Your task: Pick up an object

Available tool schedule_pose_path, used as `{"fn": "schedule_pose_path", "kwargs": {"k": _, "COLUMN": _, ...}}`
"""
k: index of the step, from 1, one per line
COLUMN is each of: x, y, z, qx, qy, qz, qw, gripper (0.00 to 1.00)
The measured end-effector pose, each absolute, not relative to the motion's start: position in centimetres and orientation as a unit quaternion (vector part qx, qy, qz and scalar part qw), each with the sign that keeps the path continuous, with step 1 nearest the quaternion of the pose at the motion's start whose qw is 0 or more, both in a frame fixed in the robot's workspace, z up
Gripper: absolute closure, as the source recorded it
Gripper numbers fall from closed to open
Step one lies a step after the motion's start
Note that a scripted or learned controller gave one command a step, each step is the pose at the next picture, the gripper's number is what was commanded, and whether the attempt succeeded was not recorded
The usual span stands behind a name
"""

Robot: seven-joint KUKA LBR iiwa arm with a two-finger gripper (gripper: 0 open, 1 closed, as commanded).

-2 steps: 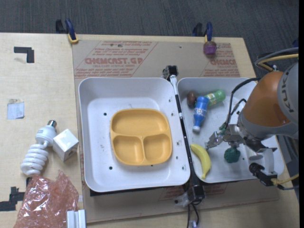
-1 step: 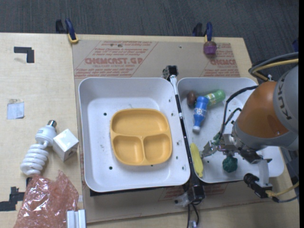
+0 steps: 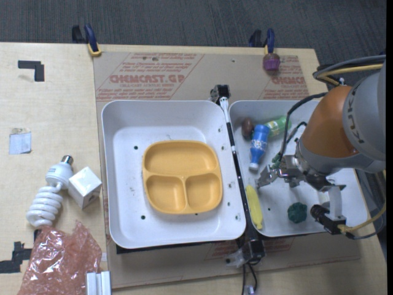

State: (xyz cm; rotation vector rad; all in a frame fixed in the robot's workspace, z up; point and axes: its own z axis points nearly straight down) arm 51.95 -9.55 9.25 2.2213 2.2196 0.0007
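Observation:
The right bin [image 3: 277, 215] holds several small objects. A blue bottle [image 3: 256, 145] lies near its left wall, with a green bottle [image 3: 279, 125] and a brown lump [image 3: 247, 128] behind it. A long yellow piece [image 3: 253, 206] lies along the front left wall, and a dark green lump [image 3: 297, 212] sits near the front. My gripper [image 3: 268, 177] hangs low over the bin's middle left, just right of the blue bottle's lower end and above the yellow piece. I see nothing held in it. The arm's orange band covers the bin's right part.
The left bin [image 3: 123, 165] carries a yellow divided plate [image 3: 182, 177]. Outside on the bench at the left lie a spiral light bulb [image 3: 49, 195], a white cube [image 3: 85, 186] and a pink plastic bag [image 3: 58, 260]. A purple thing [image 3: 271, 61] sits behind the right bin.

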Motion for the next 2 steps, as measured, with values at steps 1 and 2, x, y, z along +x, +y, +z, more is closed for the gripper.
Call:
{"fn": "schedule_pose_path", "kwargs": {"k": 1, "x": 52.03, "y": -9.62, "z": 10.24, "qx": 0.708, "qy": 0.706, "qz": 0.0006, "qw": 0.001, "gripper": 1.0}}
{"fn": "schedule_pose_path", "kwargs": {"k": 2, "x": 52.03, "y": -9.62, "z": 10.24, "qx": 0.708, "qy": 0.706, "qz": 0.0005, "qw": 0.001, "gripper": 0.0}}
